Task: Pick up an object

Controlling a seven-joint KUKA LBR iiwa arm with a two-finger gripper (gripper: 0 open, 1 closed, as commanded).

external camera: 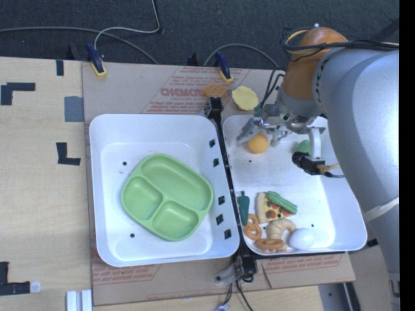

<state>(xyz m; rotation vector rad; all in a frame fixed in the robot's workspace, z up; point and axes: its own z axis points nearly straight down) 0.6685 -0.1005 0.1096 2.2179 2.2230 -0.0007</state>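
Orange and round, the little ball (258, 144) sits near the back left corner of the right bin (337, 203), right under the end effector (264, 129). I think the pick is only starting: the fingers look spread around it, not squeezed, and the ball is not lifted yet. Being round, it points no way.

We look from one fixed camera above the bench (39, 173), angled down at a slant. It faces the far edge, where dark floor (194, 11) shows. Both bins, left (104, 135) and right (337, 219), sit mid-frame at moderate range. The arm (363, 109) enters from our right, close to the lens.
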